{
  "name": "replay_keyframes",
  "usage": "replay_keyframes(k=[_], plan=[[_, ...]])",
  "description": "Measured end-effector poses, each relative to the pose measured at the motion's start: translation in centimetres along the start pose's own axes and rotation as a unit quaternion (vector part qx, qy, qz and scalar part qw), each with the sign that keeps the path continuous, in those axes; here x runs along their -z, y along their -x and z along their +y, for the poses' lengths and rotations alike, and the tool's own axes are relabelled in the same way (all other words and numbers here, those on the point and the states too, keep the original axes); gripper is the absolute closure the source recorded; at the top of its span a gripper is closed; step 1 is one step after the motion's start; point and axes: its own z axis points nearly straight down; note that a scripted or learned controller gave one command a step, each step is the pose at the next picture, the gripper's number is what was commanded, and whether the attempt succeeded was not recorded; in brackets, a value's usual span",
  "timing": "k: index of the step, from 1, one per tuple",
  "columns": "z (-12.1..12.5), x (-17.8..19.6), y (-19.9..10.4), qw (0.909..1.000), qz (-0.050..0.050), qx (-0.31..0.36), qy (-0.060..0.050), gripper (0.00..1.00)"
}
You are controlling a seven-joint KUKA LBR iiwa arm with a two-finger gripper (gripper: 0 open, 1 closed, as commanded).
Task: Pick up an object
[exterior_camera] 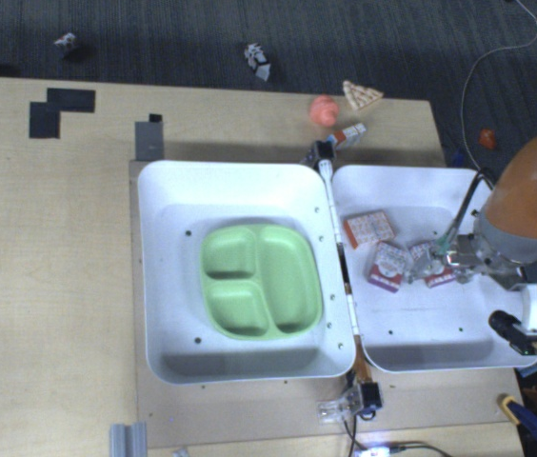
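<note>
The pincer [443, 260] is hanging low over the right bin [411, 346]; whether it is apart or together I cannot tell. Packets [387, 265] are lying just beside it, crowded, so it is risking a glancing, failed grab.

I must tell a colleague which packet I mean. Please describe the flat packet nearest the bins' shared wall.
Start at the right-hand white bin. The packet lies in its upper left part, near the dividing wall. It lies flat, pale with a reddish grid, unlike the crumpled packets beside the gripper.
</note>
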Motion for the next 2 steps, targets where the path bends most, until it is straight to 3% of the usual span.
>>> replay_keyframes(k=[1,2], plan=[[0.2,1.2,0.0,1.0000,-0.001,0.001,0.003,1.00],[0.3,9.9,-10.6,1.0000,0.001,0.001,-0.002,1.00]])
